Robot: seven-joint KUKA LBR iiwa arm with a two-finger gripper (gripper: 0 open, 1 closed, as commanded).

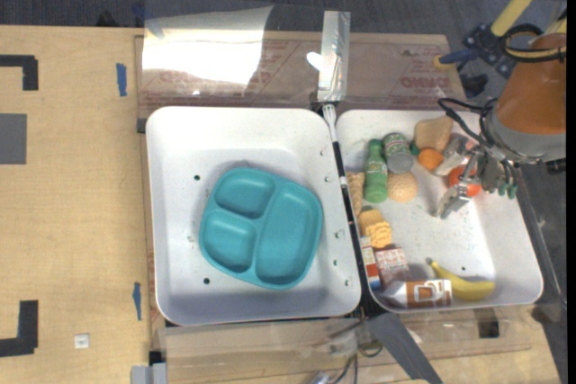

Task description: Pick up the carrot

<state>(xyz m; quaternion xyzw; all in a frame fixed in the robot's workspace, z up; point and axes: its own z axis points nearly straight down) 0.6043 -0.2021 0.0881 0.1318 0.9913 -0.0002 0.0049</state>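
The right bin [504, 238] holds the food items. A thin orange-red shape that looks like the carrot [461, 170] lies in the bin's upper right part, right against my gripper [457, 195]. The gripper hangs low over the bin floor, reaching in from the right under the orange-banded wrist [533, 103]. Its body covers part of the carrot, and I cannot make out whether the carrot is held. A round orange fruit [430, 159] sits just left of the carrot.
Along the right bin's left side are a green bottle [375, 171], a green can [396, 150], a tan block [433, 133], a beige ball [402, 187] and small packets [378, 234]. A banana [463, 283] and a sauce bottle [423, 292] lie at the front. The left bin holds a teal divided plate [261, 227].
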